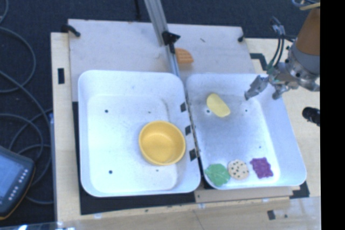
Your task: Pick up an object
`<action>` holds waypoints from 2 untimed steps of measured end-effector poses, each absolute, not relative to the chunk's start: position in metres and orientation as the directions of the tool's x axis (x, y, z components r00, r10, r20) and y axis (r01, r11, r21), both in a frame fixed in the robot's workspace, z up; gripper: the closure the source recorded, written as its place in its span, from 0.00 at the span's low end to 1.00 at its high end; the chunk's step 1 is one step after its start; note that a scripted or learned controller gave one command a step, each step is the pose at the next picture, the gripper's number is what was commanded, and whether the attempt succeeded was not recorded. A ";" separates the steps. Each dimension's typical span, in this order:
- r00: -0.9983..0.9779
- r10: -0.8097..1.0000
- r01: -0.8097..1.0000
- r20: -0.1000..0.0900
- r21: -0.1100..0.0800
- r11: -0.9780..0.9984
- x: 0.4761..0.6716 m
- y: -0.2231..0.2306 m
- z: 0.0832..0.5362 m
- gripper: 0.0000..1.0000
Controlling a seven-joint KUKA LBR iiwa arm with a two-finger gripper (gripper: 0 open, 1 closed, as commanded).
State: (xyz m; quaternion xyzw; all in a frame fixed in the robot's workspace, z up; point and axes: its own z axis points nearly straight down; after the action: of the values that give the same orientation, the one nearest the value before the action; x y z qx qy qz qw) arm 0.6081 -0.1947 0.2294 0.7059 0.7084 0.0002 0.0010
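— Looking at the gripper (264, 89), how far along is the pick?

— Early, I'd judge. It hangs over the upper right edge of the right bin (283, 132), and its two fingers (253, 90) stand spread apart with nothing between them. No object is off the floor of either bin.

— Which thing is nearest?

— The pale yellow piece (218, 105), lying in the upper left part of the right bin, near the gripper but apart from it. Along the front wall sit a green item (217, 174), a speckled cookie (237, 169) and a purple piece (262, 167). The yellow bowl (161, 142) rests in the left bin (108, 116).

— So what is left?

— Everything: descend, close, lift.

— Anything unclear?

— The arm is cut off at the right, so its pose is mostly unseen. An orange object (184, 56) on the counter (118, 46) behind the bins is partly hidden by a metal rail (153, 0).
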 end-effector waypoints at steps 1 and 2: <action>-0.004 1.000 1.000 -0.002 0.001 0.004 0.608 -0.195 0.229 0.00; 0.001 1.000 1.000 -0.002 -0.004 -0.001 0.597 -0.196 0.173 0.00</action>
State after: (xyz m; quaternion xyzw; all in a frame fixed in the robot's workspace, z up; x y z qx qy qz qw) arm 0.5974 -0.1962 0.1735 0.7073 0.7069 -0.0022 -0.0009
